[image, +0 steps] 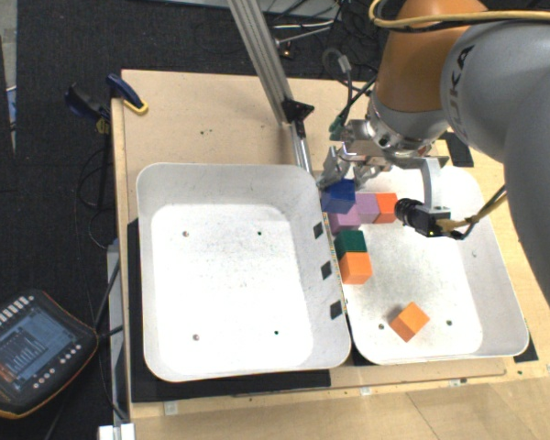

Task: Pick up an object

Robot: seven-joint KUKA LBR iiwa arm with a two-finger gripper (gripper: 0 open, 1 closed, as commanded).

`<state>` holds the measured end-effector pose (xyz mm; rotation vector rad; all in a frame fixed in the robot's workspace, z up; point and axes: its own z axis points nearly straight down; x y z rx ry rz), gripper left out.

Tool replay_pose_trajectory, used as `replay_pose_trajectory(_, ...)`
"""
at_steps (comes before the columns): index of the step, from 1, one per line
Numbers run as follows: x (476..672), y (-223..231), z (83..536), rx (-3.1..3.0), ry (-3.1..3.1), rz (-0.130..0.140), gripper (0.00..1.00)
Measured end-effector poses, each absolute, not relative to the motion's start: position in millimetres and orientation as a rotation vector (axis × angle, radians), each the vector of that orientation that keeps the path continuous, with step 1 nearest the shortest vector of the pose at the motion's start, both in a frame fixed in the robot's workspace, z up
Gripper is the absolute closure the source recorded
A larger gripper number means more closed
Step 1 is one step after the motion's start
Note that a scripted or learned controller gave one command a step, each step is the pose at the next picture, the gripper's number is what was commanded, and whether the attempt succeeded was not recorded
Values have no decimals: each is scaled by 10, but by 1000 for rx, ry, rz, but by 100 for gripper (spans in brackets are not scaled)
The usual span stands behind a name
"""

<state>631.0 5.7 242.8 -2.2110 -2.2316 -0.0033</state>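
Grey arm's claw [348,168] low over the right bin's [481,314] far-left corner, just above a blue block [339,194], grip state unclear, purple block [356,211] beside it, green block [351,241] nearer

Gripper [348,174] low over blue block [339,195] at right bin's [477,328] far left corner; purple [357,211], green [351,242], orange blocks [356,268] nearby.

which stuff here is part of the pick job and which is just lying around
Job: end effector; blue block, purple block, green block, two orange blocks, all in the right bin.

Lying about: left bin, teach pendant, blue clamp.
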Motion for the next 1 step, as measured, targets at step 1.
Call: replay_pose_trajectory(1, 6365, 646, 2475, -2211, -2231, -4, 100)
